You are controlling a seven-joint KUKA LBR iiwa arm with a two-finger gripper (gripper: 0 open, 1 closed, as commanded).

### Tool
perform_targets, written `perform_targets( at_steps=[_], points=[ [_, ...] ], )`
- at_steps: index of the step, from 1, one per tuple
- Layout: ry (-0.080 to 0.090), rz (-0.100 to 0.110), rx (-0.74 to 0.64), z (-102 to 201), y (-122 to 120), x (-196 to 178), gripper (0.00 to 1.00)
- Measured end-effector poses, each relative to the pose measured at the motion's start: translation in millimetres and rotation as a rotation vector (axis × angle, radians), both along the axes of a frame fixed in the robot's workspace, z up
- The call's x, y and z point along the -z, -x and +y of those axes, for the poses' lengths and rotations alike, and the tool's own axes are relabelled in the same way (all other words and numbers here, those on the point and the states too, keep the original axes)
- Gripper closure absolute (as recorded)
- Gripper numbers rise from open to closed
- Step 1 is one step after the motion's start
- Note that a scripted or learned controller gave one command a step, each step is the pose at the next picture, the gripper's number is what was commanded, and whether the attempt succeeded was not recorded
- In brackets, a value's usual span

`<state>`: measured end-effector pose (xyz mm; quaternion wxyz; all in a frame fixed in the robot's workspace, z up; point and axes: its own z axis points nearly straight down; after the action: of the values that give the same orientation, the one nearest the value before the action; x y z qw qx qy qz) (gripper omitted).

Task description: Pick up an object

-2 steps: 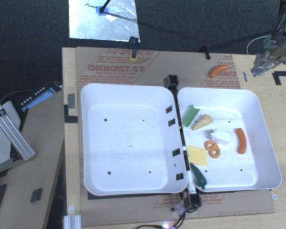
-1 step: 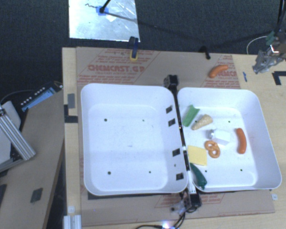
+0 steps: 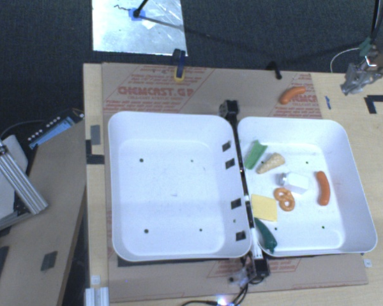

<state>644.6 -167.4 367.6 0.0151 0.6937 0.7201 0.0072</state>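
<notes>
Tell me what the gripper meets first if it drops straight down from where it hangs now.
Probably bare bench, just beyond the right bin's far corner. The gripper hangs right of the orange sausage, though depth is unclear.

left bin (image 3: 172, 190) bare; right bin (image 3: 332, 234) cluttered centrally

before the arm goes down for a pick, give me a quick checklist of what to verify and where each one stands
1. Objects to pick are in the right bin: ok. A pretzel, a red sausage, a yellow slice and a green piece lie there.
2. Gripper clear of both bins: ok, it sits above the bench's far right corner.
3. Gripper carrying nothing: cannot tell, it is too small and blurred.
4. A target with free space around it: ok, the red sausage lies apart from the rest.
5. All items inside bins: not ok, an orange sausage lies on the bench behind the right bin.
</notes>
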Motion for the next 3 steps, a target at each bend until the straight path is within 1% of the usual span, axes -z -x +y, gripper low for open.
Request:
perform_targets(
  at_steps=[3],
  points=[
    [0.005,-0.013,-0.013,1,-2,-35,1.0]
  ],
)
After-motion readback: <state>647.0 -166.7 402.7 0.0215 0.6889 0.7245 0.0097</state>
